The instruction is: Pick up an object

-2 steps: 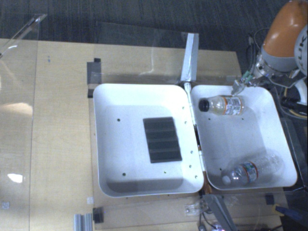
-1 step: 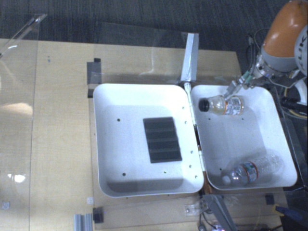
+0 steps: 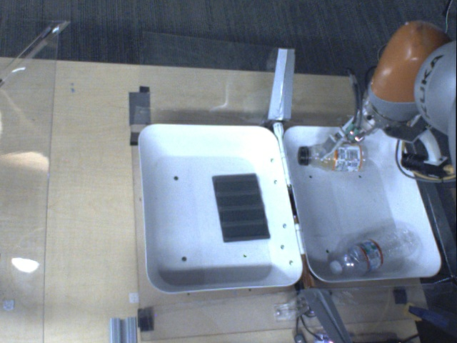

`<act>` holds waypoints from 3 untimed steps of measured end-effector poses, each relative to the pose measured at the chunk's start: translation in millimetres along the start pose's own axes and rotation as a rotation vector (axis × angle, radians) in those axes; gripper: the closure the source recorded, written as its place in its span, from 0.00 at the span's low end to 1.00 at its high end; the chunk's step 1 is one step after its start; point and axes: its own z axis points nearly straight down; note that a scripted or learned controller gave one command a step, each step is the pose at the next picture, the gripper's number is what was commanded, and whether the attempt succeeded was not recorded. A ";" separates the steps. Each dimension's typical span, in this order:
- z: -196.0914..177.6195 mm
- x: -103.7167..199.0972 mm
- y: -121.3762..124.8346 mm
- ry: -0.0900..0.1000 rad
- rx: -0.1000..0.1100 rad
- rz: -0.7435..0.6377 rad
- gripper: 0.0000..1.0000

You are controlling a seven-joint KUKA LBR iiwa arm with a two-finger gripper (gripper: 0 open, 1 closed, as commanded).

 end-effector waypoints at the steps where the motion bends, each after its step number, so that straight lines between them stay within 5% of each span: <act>1: 38.0 19.6 5.5 0.012 0.032 -0.010 0.00; 2: 28.0 19.4 4.5 0.015 0.037 -0.015 1.00; 3: -53.1 49.2 32.5 0.010 0.005 -0.070 1.00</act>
